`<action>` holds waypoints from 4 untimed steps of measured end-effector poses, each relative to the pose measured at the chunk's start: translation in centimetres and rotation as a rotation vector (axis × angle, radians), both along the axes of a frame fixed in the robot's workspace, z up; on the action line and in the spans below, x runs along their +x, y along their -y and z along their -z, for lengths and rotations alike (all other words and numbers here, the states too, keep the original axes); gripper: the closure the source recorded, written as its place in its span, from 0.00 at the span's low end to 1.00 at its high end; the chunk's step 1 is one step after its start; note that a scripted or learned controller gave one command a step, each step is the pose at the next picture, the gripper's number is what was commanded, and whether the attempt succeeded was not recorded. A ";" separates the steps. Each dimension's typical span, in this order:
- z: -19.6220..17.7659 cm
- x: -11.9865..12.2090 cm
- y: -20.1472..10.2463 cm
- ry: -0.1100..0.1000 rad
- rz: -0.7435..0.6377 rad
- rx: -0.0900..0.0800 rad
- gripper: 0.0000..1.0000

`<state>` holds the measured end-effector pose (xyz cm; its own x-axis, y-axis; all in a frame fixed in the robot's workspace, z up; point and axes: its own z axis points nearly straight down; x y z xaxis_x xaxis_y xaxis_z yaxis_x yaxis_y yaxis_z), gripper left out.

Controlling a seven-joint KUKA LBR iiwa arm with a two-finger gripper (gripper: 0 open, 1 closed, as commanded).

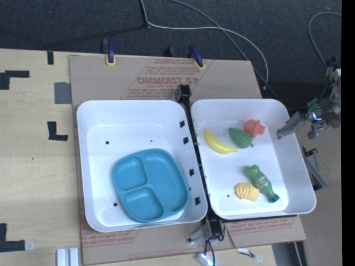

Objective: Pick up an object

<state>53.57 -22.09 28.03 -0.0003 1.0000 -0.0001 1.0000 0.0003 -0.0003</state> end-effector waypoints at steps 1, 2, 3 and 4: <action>6.9 7.7 0.2 -0.002 -0.002 0.000 0.00; 20.2 12.5 0.1 -0.008 -0.002 0.003 0.00; 18.4 12.8 0.3 0.003 -0.001 -0.002 1.00; 9.0 11.5 -4.9 0.009 -0.004 -0.001 1.00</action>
